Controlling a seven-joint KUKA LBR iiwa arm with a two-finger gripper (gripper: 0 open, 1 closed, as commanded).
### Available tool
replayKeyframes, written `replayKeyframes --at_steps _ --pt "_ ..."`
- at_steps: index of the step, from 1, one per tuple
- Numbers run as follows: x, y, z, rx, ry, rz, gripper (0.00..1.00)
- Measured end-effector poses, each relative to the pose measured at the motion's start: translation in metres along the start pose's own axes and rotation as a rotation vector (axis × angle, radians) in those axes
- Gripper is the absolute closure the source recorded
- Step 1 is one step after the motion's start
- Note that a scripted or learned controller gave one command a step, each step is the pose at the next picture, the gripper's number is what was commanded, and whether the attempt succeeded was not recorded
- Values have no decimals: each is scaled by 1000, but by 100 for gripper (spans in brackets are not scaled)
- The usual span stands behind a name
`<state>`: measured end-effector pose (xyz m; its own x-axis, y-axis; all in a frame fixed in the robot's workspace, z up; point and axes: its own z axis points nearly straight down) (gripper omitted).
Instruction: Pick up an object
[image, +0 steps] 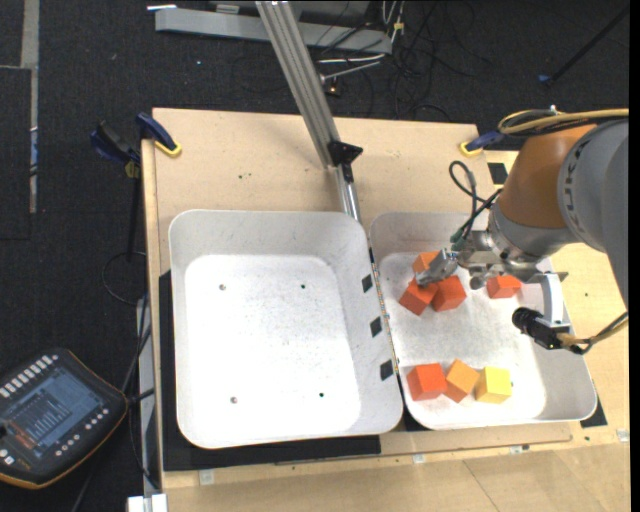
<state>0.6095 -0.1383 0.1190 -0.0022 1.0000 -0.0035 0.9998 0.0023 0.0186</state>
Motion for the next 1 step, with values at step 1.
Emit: replayKeyframes --at_steps 1 --pt "0 2 -11 -6 0 2 100"
